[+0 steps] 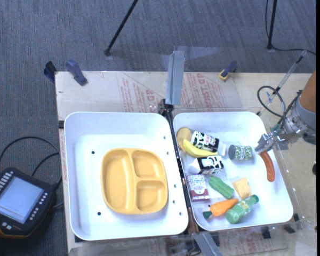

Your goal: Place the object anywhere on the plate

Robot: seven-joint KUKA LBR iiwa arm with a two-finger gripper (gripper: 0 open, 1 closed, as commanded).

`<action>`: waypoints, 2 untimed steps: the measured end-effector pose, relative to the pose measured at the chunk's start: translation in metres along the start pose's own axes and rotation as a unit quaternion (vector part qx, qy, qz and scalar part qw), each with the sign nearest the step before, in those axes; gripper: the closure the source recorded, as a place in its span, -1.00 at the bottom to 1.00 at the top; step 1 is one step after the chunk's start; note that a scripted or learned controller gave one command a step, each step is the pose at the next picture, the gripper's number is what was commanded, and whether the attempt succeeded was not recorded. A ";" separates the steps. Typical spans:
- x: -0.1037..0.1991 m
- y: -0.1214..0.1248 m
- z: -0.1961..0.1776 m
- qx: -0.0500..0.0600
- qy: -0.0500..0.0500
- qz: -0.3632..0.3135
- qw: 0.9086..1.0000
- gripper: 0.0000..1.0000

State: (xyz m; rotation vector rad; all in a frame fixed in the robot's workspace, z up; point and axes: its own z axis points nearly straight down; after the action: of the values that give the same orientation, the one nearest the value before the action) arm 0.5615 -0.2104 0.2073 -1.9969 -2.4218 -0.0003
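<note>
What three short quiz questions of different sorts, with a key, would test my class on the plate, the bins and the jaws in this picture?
1. True or false: the yellow plate lies in the left bin.
2. Multiple choice: which thing lies closest to the gripper? A) the carrot B) the sausage C) the banana
3. Fill in: the plate has ___ compartments.

Key
1. True. It lies near the middle of that bin.
2. B. The sausage lies just below the gripper by the right bin's right wall; nothing can be seen between the jaws.
3. Three: one long on the left, two smaller on the right.
</note>
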 end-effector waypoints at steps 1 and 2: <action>0.124 0.005 0.027 0.002 0.000 0.027 1.000 1.00; 0.177 0.020 0.022 0.001 0.000 -0.025 1.000 1.00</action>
State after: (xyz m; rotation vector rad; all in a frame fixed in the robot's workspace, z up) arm 0.5469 -0.0331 0.1856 -1.9359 -2.4697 0.0034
